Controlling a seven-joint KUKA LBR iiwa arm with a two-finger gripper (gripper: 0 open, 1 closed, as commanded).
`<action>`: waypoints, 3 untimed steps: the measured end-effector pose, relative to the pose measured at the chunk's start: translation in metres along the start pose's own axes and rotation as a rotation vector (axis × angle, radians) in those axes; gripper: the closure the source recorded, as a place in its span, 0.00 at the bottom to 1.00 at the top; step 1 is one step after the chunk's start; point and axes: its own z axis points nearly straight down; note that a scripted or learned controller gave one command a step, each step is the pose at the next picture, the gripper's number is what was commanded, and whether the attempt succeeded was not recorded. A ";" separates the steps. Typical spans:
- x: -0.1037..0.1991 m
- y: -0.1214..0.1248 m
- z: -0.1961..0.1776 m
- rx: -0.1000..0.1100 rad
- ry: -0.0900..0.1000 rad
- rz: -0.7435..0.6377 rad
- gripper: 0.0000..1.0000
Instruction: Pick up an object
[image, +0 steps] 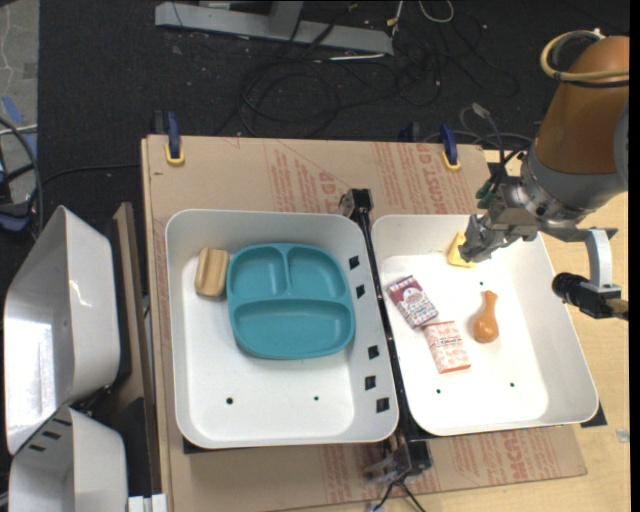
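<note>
My gripper (478, 246) is low over the back of the right bin (520, 400), directly over a small yellow object (458, 254) whose left part sticks out from beneath it. An orange drumstick-shaped toy (485, 318) lies in the middle of that bin. Left of it lie two small packets, a dark red and white one (411, 300) and a pink one (448, 346). The left bin (280, 415) holds a teal divided plate (291, 300) and a tan bread-like block (211, 271) at the plate's left.
The two bins meet along a black divider strip (375, 330). The bench's cardboard surface (300, 170) runs behind the bins, with clamps at its back edge. White containers (50, 320) stand off the bench at the left.
</note>
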 end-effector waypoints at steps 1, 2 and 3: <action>0.051 0.013 0.000 0.000 0.000 0.001 1.00; 0.095 0.018 0.008 0.002 -0.001 0.002 1.00; 0.149 0.037 0.015 0.000 0.000 0.000 1.00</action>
